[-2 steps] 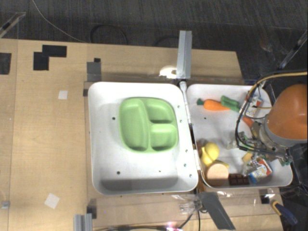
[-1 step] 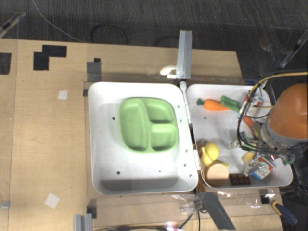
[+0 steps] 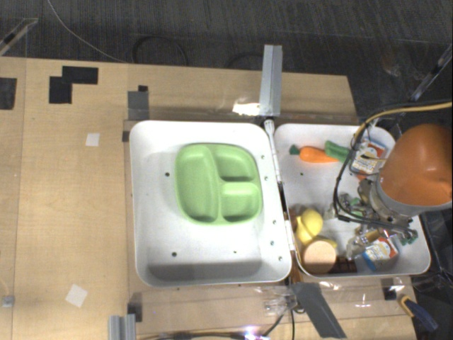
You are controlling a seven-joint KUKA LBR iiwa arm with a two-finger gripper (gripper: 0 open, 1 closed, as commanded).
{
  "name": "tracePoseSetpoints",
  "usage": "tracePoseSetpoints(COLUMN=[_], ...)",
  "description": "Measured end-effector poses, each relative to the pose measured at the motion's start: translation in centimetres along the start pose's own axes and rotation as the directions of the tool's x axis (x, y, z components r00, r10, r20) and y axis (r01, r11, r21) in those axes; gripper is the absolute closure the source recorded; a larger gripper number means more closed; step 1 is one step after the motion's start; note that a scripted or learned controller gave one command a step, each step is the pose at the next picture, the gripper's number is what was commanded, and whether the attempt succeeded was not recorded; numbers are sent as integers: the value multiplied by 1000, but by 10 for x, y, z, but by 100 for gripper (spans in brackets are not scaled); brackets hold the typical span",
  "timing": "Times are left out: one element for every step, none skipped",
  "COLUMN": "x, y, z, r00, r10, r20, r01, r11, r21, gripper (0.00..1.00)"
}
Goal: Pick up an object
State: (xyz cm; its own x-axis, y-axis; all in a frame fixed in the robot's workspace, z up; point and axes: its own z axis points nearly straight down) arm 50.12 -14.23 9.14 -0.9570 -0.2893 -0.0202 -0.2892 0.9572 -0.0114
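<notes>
Two shallow white bins sit side by side on a pale wood bench (image 3: 64, 211). Both are smooth moulded plastic with rounded corners.

Left bin (image 3: 152, 261): holds a green tray (image 3: 216, 183), matt plastic, rounded-square, split into one long compartment on the left and two smaller ones on the right. It lies flat, slightly toward the far side of the bin.

Right bin (image 3: 287, 142): holds several small items. A carrot (image 3: 316, 155), orange and tapered with a green top, lies near the far wall, pointing left. A lemon (image 3: 308, 224), yellow and rounded, lies near the left wall. Just on its near side, touching or almost touching it, is a round tan item (image 3: 320, 252), flat-topped; what it is cannot be told. A small packet (image 3: 377, 253) with blue and red print lies toward the near right corner.

The arm (image 3: 421, 165) enters from the right; its glossy orange band covers much of the bin's right half. The gripper (image 3: 369, 236) hangs low over the near right part of the bin, just above the packet. Black cables (image 3: 345, 172) loop around the wrist and hide the fingers; whether they are apart or together cannot be told. No item is seen between them.

A grey metal post (image 3: 271, 80) stands at the far side between the bins.
</notes>
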Motion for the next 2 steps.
tracePoseSetpoints(x=[3, 11], y=[-65, -62], z=[1, 1], r00=[805, 786], r10=[-593, -618], r20=[0, 2], r01=[593, 618], r11=[805, 786], r21=[-4, -2], gripper=[0, 0])
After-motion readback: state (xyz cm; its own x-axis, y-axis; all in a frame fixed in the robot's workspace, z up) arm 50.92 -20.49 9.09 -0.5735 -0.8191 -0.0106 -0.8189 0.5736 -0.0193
